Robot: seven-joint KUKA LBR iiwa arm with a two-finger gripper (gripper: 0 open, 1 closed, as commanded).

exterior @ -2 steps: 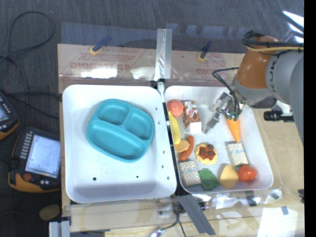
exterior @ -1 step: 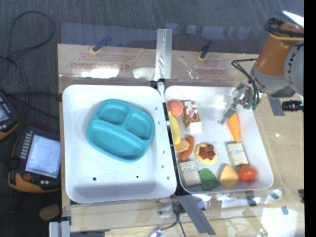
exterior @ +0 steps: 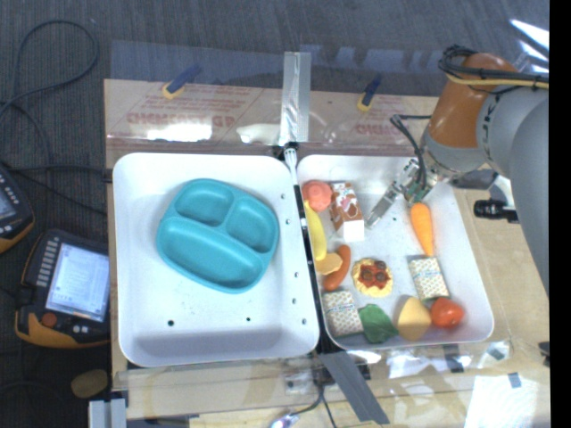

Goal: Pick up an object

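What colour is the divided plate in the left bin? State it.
Turquoise blue; the divided plate shows plainly in the camera view.

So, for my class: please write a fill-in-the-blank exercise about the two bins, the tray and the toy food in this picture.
1. The blue tray lies in the ____ bin.
2. The carrot lies in the ____ bin.
3. The tray has ____ compartments.
4. The gripper hangs above the ____ bin.

Missing words: left; right; three; right
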